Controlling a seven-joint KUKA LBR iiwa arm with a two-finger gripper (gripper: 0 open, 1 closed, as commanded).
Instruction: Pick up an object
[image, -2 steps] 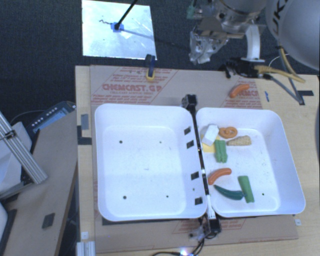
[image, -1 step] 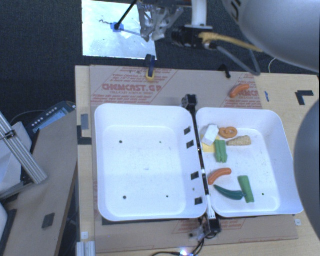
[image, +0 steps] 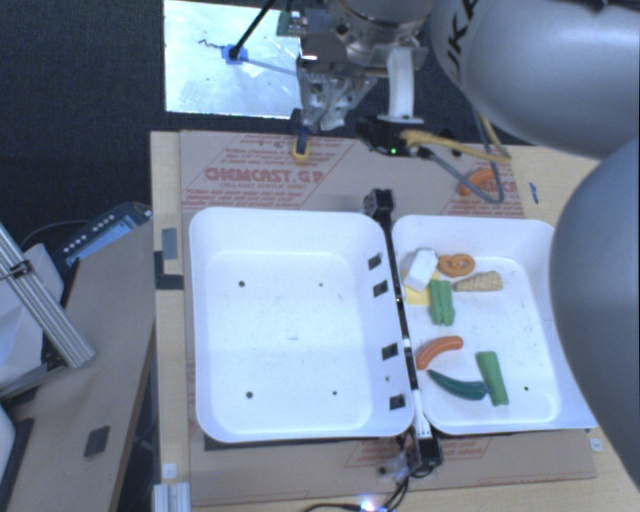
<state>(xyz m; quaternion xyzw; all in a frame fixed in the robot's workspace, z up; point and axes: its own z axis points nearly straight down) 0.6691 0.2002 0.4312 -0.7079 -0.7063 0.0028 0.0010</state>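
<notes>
Gripper (image: 322, 112) is hovering beyond the bins' far edge, over the cardboard; its grip state is unreadable. Candidate objects are sitting in the right white bin (image: 535, 240), e.g. the orange sausage-shaped toy (image: 439, 351), lying nearer the camera and rightward, long axis roughly left-right.

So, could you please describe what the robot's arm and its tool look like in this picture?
The arm is made of large, rounded, glossy grey housings, with part of dark lettering showing on the upper one. The tool is a compact metallic assembly with a white cylindrical part beside it. Cables, one of them yellow, trail beside it.
</notes>
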